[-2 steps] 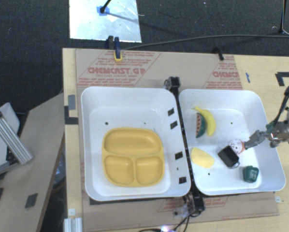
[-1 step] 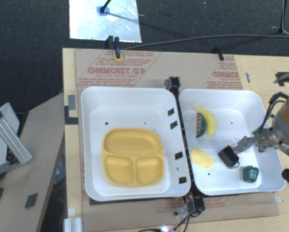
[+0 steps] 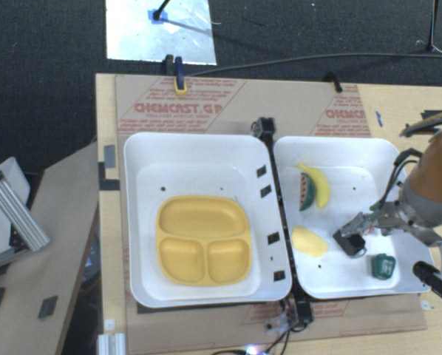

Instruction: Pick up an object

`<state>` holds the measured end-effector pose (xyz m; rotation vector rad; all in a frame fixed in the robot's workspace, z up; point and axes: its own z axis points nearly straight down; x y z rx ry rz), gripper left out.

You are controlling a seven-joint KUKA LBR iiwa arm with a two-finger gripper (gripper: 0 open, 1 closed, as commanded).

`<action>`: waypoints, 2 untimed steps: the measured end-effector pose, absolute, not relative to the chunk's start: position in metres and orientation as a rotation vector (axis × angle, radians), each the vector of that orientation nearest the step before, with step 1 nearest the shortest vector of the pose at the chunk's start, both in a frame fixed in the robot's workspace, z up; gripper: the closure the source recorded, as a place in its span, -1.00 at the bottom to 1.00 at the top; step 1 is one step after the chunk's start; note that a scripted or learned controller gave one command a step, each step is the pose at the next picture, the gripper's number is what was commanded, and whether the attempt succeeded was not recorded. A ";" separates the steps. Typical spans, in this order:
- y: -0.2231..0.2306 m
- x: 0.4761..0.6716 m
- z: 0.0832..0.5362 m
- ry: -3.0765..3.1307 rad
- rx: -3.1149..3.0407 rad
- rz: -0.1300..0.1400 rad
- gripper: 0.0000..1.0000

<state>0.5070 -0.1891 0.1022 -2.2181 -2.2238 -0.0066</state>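
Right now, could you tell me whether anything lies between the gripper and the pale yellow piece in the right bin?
Nothing visible does. The gripper sits just right of the yellow piece, with bare bin floor between. The banana lies farther back; the green object is on the gripper's other side.

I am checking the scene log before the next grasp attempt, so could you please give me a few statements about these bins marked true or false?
1. The yellow three-compartment plastic tray lies in the left white bin. True.
2. The yellow banana lies in the left bin. False: it lies in the right white bin, near the divider.
3. The small dark green object sits in the right bin's near right part. True.
4. The pale yellow lemon-shaped piece sits on the tray. False: it rests on the right bin's floor.
5. The pincer is over the left bin. False: it is over the right bin.
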 end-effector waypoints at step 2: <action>-0.191 0.515 0.160 -2.230 -2.221 -0.004 1.00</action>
